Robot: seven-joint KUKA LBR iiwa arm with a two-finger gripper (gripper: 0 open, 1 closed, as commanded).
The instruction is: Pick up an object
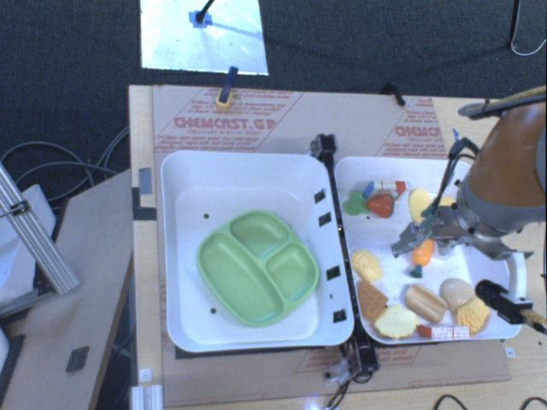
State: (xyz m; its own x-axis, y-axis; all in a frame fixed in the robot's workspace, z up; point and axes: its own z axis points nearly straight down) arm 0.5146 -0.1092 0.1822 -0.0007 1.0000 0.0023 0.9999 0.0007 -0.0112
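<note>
My gripper (418, 253) hangs over the middle of the right bin (389, 229), reaching in from the right. A small orange toy piece (423, 252) sits between its grey fingers, and they look shut on it. Around it lie toy foods: a yellow piece (420, 202) just behind, a red tomato (381, 205), a green piece (355, 202) and a small can (385, 187) at the back. A yellow corn-like piece (367, 266) lies to the left. A bread roll (425, 302) and a beige egg (455, 293) lie in front.
The left bin (184, 173) holds a green divided plate (258, 267). A black divider (335, 229) runs between the bins. Along the right bin's front edge lie a brown cracker (372, 300), a pale yellow slice (396, 321) and an orange waffle piece (473, 315).
</note>
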